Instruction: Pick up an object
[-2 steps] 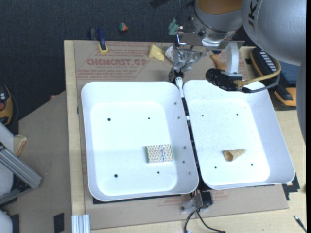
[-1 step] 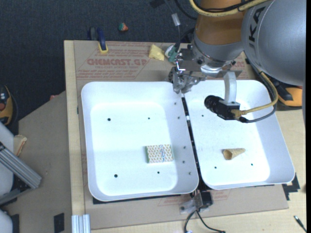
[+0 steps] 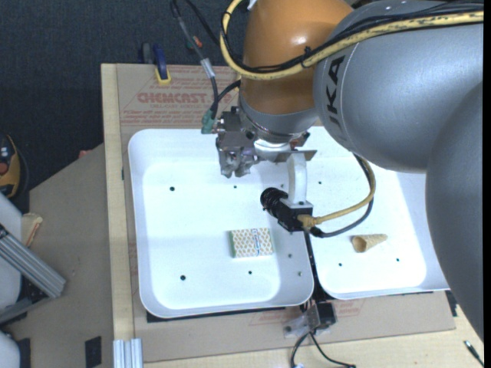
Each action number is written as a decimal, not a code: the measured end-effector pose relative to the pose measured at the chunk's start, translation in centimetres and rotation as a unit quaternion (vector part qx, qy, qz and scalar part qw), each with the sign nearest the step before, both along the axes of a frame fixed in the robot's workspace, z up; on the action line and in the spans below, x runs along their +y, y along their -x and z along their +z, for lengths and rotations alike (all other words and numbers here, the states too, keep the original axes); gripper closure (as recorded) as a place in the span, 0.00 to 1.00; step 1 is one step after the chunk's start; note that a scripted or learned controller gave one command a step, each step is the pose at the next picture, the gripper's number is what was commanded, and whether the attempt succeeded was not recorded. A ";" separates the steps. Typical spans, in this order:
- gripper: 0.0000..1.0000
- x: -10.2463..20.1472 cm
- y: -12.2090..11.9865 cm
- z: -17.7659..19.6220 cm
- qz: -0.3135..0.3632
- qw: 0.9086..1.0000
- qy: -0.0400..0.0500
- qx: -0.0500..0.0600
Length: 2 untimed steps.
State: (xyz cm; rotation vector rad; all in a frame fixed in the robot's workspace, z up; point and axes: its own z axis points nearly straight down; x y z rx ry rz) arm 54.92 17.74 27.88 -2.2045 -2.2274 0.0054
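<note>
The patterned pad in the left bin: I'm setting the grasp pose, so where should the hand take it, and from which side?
Probably from straight above, closing across the patterned pad's shorter span. It lies flat in open floor of the left bin, clear of the walls.

The claw (image 3: 235,162) is too small and shadowed to tell how its fingers stand. Right of the claw, the arm (image 3: 399,75) runs off the top and right edges, hiding much of the right bin (image 3: 383,278). The patterned pad (image 3: 252,242) below the claw shows print too fine to read.
</note>
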 end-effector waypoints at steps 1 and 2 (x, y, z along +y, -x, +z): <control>1.00 3.4 1.0 9.0 -0.002 1.000 -0.001 -0.009; 1.00 4.8 -0.8 -0.1 -0.005 1.000 0.003 0.001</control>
